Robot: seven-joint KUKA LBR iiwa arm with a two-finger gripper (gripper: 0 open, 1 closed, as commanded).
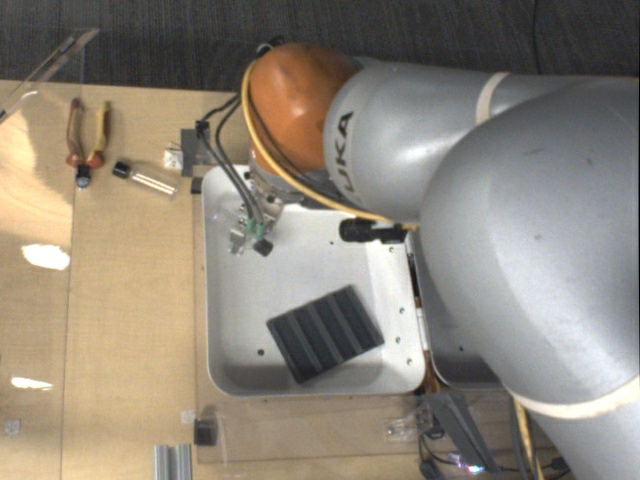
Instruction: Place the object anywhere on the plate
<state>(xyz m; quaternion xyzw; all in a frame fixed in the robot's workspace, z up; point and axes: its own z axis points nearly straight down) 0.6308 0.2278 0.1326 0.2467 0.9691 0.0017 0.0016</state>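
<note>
A dark ribbed rectangular plate (pixel 325 333) lies tilted in the near half of the left white bin (pixel 225 368). My gripper (pixel 250 232) hangs over the bin's far left corner, well behind the plate and apart from it. A small green and black bit shows at its tip; I cannot make out what it is. The orange band and the grey arm cover the bin's far right part.
Orange-handled pliers (pixel 87 136) and a small clear tube (pixel 146 178) lie on the wooden bench left of the bin. A small black block (pixel 205 431) sits near the bench's front. The arm hides most of the right bin (pixel 462 373).
</note>
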